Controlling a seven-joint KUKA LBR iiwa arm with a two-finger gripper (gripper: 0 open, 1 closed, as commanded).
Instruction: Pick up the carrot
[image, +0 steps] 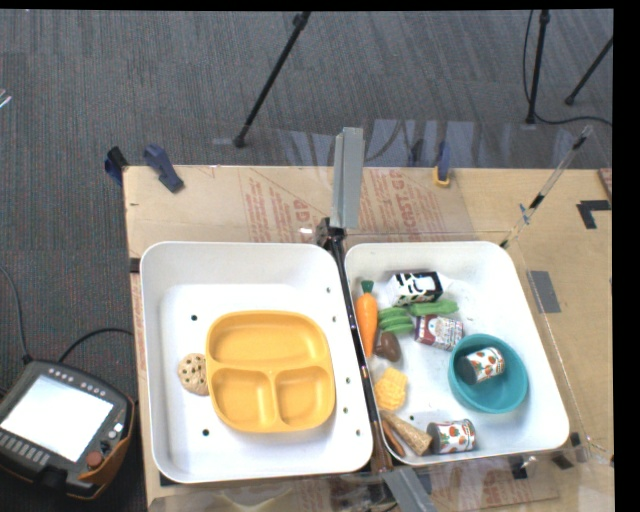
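Plainly a toy: small orange plastic carrot with green top (367, 318), lying lengthwise in the right shallow white bin (530, 300), hard against its left wall, green top toward the far side. Just beside it, green plastic pea pods (400, 320) and a brown rounded toy (388, 347). Probably light, stiff, smooth, so liable to slip. Best pinched across the thicker upper body, away from the wall. Claw state: cannot tell.

White bins (160, 300); yellow tray (270, 372); tan cookie (193, 373), dark-speckled; orange carrot (367, 320), green top; black-and-white patched cow (417, 287); green beans (412, 317); teal bowl (488, 388); red-and-white cans (451, 435); yellow corn (390, 388); brown cardboard bench (250, 205)
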